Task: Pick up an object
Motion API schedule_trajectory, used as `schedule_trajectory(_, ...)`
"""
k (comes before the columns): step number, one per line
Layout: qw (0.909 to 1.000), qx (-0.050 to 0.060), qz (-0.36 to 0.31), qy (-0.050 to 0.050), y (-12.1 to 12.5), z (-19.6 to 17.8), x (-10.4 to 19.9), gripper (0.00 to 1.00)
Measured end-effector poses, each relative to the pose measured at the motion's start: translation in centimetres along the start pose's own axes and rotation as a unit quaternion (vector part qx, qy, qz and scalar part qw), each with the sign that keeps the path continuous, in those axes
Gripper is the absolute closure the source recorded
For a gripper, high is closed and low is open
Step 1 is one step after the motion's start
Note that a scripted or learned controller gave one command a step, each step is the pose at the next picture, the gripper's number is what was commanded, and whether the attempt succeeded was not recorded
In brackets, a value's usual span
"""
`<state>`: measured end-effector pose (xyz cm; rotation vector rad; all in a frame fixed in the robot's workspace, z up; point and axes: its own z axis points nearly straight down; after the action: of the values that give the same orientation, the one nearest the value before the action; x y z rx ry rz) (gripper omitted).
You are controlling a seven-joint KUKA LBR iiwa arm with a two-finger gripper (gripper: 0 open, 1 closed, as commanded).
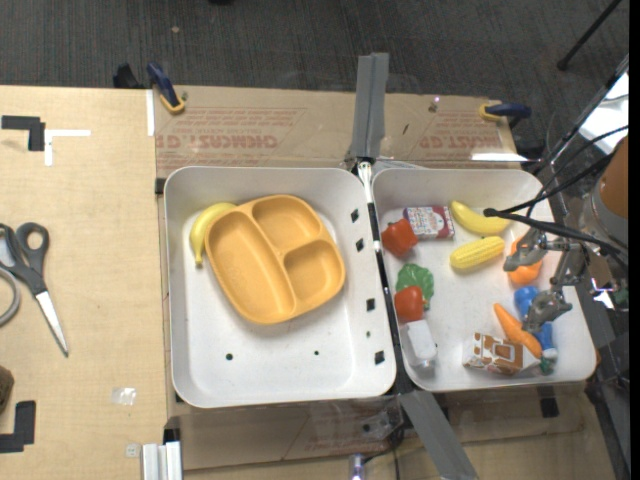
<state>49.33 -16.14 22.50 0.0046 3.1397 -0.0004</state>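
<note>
Camera view, looking down on two white bins side by side. The left bin (190, 368) holds a divided yellow plate (275, 258) with a banana (205, 226) tucked against its far left edge. The right bin (450, 373) holds scattered toy food: a corn cob (477, 254), a second banana (478, 218), a tomato (399, 236), a small carton (497, 353) and a carrot (517, 330).

The gripper (545, 303) hangs low over the right side of the right bin, reaching in from the right. Whether its fingers are open or closed cannot be told; nothing is visibly held between them.

The carrot lies just near-left of the gripper, almost under it, its long axis running far-left to near-right. It looks the likeliest target; a short drop toward the near-left would meet it.
</note>
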Motion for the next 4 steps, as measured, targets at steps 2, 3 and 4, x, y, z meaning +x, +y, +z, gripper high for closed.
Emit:
schedule_trajectory(2, 0.9940, 0.001, 0.109, -0.007, -1.7, 11.9, -7.3, 0.00)
schedule_trajectory(3, 0.9945, 0.004, 0.103, -0.015, 2.8, 11.9, -4.7, 0.00)
schedule_trajectory(4, 0.9916, 0.001, 0.129, -0.004, 3.8, 12.0, -12.1, 0.00)
